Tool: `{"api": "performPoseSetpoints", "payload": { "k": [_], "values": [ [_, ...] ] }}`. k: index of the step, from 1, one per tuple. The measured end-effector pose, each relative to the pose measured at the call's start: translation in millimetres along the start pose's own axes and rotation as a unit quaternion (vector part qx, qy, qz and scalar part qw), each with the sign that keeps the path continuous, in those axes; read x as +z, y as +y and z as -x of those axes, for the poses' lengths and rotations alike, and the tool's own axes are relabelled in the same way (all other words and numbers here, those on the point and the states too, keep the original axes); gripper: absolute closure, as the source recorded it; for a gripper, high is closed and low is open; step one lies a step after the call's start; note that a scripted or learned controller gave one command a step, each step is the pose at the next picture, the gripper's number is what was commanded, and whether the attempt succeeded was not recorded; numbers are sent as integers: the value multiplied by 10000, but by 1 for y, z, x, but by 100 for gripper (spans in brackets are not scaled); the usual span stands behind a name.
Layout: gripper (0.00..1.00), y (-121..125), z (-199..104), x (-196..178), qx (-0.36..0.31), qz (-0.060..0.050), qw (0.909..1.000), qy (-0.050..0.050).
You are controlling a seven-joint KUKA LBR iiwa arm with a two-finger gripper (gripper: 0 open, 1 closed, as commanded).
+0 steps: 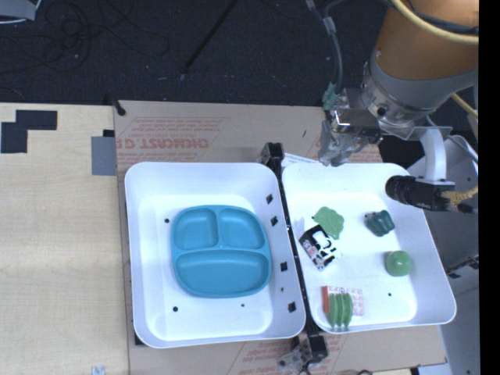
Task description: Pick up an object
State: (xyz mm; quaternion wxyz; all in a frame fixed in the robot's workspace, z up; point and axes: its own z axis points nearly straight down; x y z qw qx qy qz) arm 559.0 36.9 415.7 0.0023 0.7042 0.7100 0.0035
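The arm is hanging over the far edge of the right bin (pixel 437 307), with the end effector (pixel 337 151) sitting just at that bin's far left corner. It is carrying nothing that I can see, and from here I cannot tell how it is set, since the tip is blurring into the cardboard behind it.

The nearest candidate, a pale green lump (pixel 330 222), is lying toward the near side from the end effector, close to the bin's left wall, with a black-and-white packet (pixel 319 248) touching it just beyond. A dark teal piece (pixel 380 223) and a green ball (pixel 398 263) are sitting further toward the right edge. A green striped packet (pixel 341 305) is lying at the near edge, its long axis running far-to-near.

The left bin (pixel 148 209) is holding a blue divided plate (pixel 220 250).
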Motion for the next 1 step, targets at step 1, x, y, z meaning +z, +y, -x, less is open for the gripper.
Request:
{"api": "performPoseSetpoints", "payload": {
  "k": [1],
  "values": [
    [100, -34, -55, 116, 15, -123, 9999, -11]
  ]
}}
